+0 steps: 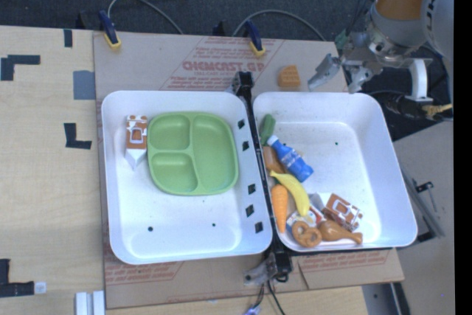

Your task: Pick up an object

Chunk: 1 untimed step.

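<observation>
A: Where is the pincer (338,76) in relation to the right bin (369,111)?

B: It hangs just above that bin's far rim, over the cardboard sheet (214,66) on the counter (44,158). Its two fingers are spread apart with nothing between them.

A: And the things it could pick up?

B: Most lie inside the right bin, crowded along its left wall and near corner. A green vegetable (266,126) sits farthest back against the left wall. Just in front of it is a blue bottle (289,159), then a yellow banana (292,190) and an orange carrot (279,207). In the near corner there's a pretzel (304,234), a drumstick (338,233) and a small red-and-white box (343,211), all close together.

A: Anything outside that bin?

B: A small orange block (289,76) rests on the cardboard just beyond the right bin's far rim, to the left of the pincer. To the left of the right bin, the left bin (177,232) holds a green divided plate (193,153), with a small carton (136,140) touching the plate's left edge.
</observation>
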{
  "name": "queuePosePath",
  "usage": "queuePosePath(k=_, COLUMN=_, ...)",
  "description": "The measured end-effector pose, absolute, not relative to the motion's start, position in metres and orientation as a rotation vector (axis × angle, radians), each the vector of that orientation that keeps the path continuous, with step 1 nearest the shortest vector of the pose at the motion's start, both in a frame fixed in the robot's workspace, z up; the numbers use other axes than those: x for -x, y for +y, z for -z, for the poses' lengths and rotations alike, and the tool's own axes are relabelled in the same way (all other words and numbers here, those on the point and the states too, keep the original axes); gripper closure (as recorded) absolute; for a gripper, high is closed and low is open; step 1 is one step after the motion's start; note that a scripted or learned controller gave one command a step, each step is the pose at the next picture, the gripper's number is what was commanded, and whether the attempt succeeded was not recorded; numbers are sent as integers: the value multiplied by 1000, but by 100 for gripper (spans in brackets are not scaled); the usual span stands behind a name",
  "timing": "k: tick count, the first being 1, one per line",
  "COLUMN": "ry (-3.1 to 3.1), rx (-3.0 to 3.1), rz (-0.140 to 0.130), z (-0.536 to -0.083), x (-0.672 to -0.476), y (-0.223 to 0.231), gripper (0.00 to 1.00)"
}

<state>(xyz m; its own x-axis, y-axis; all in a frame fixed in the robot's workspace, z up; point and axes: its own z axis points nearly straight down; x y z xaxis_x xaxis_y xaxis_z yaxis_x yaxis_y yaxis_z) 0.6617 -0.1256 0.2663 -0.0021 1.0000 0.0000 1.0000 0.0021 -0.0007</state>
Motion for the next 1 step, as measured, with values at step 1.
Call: queuePosePath(k=1, ry=-2220, rx=2217, rz=-4, z=-139, x=-615, y=-94, gripper=0)
